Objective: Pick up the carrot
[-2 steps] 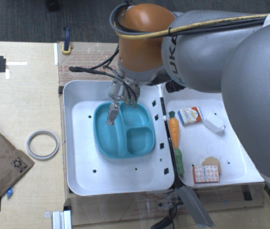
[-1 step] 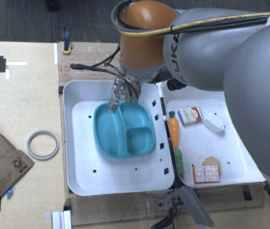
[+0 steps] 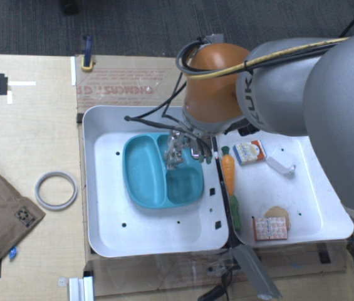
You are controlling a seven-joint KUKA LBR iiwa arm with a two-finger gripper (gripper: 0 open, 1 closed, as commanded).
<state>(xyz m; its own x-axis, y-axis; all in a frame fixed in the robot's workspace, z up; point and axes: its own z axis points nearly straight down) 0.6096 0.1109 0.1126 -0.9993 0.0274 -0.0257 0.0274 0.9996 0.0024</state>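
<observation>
The carrot (image 3: 228, 173) is lying along the right bin's (image 3: 327, 231) left wall, likely light, stiff and smooth. The gripper (image 3: 178, 150) is hovering over the blue tray (image 3: 145, 174); whether its jaws are wide or narrow cannot be told. Its orange middle is looking best to pinch.

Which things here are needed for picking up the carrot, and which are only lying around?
Needed:
carrot, in the right bin by the divider
gripper, above the blue tray

Lying around:
blue tray
small carton
white block
snack packet
tape ring

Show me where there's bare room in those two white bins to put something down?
Left bin: bare floor in front of the blue dish. Right bin: bare middle between carrot, small carton and snack packet. Crowded where the gripper hangs.
</observation>
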